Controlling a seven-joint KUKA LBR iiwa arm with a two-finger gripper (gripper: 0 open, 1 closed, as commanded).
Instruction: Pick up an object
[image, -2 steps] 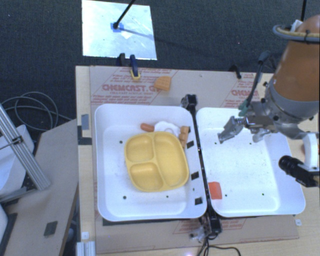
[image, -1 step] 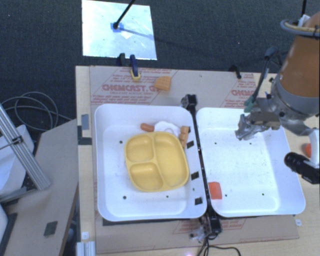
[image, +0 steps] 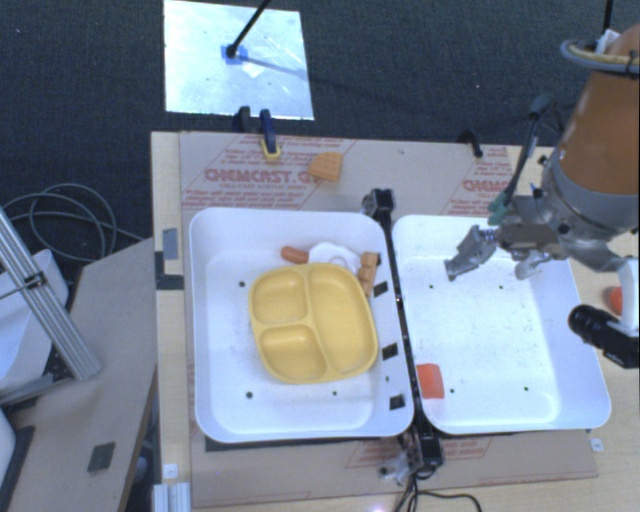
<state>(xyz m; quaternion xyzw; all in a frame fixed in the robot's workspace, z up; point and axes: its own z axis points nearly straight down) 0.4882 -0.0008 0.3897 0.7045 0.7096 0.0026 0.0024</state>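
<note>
The task names no special object, so the nearest candidate to the gripper is the orange block, a small piece with rounded corners and a matte surface, which lies in the right bin close to its left wall, near the front corner. In my judgement nothing is picked yet: the block rests on the bin floor, well apart from the gripper, and the reaching, the closing and the lifting are all left to do. The gripper hangs above the back part of the right bin, and between its grey metal fingers I see nothing; whether they are spread or closed I cannot tell from this slanted view. The right bin is shallow white plastic, smooth, with some dark specks on the floor. To the left of it, touching side by side, is the left bin, of the same kind. In it lies a yellow tray with three compartments, glossy and with soft rounded edges. Behind the tray are a small orange sausage-like piece, a white rounded thing and a tan block near the wall which the bins share. Behind the left bin, on the cardboard sheet, lies a tan cracker-like piece.
</note>
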